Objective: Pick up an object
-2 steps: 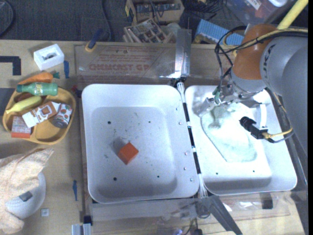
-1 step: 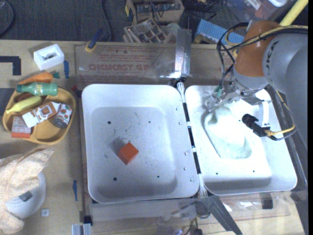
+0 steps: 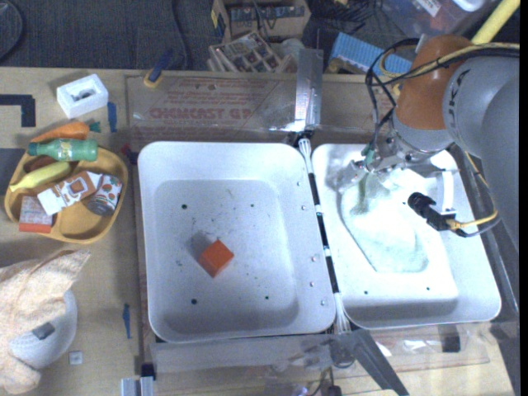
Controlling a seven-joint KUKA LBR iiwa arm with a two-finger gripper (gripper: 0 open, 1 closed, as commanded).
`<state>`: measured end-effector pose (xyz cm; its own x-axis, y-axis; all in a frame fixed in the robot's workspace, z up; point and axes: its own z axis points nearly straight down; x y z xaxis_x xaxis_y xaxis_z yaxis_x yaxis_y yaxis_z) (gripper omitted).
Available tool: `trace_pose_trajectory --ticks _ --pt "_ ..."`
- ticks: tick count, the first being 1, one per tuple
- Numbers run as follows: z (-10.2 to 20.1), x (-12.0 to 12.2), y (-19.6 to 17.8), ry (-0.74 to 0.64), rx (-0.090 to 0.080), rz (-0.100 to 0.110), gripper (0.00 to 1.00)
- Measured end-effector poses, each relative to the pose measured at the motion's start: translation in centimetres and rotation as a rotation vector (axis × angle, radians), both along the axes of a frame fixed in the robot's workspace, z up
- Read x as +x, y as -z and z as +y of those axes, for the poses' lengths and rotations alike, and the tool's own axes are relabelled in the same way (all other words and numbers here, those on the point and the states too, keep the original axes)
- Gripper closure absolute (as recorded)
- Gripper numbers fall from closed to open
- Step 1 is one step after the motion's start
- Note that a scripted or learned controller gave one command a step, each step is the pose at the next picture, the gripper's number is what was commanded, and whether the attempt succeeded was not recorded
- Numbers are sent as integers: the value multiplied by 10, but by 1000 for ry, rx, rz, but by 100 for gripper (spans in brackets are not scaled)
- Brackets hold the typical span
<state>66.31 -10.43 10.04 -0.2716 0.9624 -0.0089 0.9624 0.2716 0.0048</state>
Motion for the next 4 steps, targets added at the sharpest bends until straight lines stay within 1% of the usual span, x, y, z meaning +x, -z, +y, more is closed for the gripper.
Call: trace_pose_trajectory --ticks 1,2,3,4 --pt "-1 1 -11 -1 -2 -4 100" --pt "-1 1 -11 -1 -2 -4 0" --pt "-9 -8 11 -213 6 2 0" --pt "-10 -6 -2 -212 2 -7 100"
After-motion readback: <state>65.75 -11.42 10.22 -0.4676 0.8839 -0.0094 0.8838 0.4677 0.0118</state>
